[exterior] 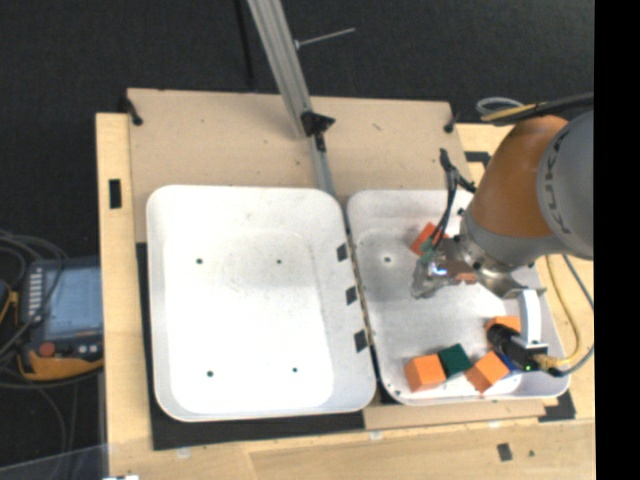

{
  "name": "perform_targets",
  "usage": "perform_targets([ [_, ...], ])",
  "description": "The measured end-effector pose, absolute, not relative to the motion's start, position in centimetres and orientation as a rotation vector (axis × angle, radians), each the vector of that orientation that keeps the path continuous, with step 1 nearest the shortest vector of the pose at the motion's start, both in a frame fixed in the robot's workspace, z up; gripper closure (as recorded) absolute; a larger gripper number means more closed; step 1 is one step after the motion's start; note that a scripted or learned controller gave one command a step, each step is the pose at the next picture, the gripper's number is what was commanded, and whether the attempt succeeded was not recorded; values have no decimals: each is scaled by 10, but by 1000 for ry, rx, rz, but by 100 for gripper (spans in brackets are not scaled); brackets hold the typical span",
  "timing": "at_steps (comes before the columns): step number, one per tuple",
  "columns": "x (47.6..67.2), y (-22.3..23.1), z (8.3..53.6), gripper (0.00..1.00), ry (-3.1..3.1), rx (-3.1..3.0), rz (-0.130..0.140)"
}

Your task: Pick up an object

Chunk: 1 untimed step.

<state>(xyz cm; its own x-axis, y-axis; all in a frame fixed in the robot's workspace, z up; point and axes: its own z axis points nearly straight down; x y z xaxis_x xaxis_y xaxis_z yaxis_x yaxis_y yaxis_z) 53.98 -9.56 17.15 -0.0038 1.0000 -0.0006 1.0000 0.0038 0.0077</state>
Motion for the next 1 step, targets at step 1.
perform_targets([
  [1, 547, -101, 233, 100, 2221, 2213, 7],
])
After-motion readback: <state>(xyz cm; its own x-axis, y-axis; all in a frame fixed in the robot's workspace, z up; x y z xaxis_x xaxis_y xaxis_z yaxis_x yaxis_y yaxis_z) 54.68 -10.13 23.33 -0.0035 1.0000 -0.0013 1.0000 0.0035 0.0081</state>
